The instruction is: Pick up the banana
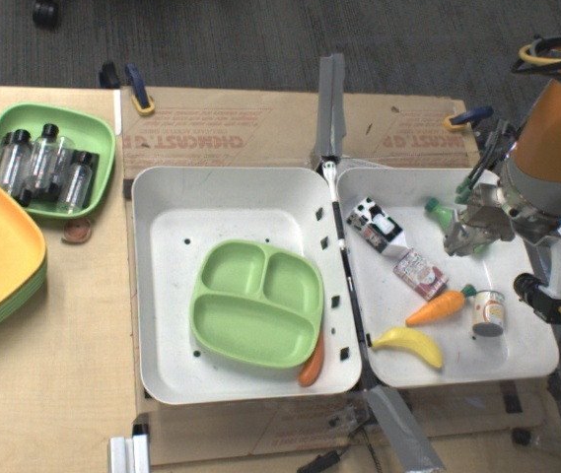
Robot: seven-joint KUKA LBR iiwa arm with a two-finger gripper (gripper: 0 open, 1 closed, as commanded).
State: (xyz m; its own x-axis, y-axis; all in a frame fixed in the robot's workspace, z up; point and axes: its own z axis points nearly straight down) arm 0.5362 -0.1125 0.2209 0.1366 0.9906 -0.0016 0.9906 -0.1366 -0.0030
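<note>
The yellow banana (410,345) lies near the front edge of the right bin (526,363), curved, with one tip pointing left. My gripper (465,236) hangs over the right bin's back right part, well behind and to the right of the banana. Nothing shows between its fingers.
An orange carrot (438,307) lies just behind the banana, with a small can (488,313) to its right. A pink packet (420,273), a black-and-white item (376,225) and a green thing (439,210) sit farther back. The left bin holds a green divided tray (256,305) and a sausage (312,364).
</note>
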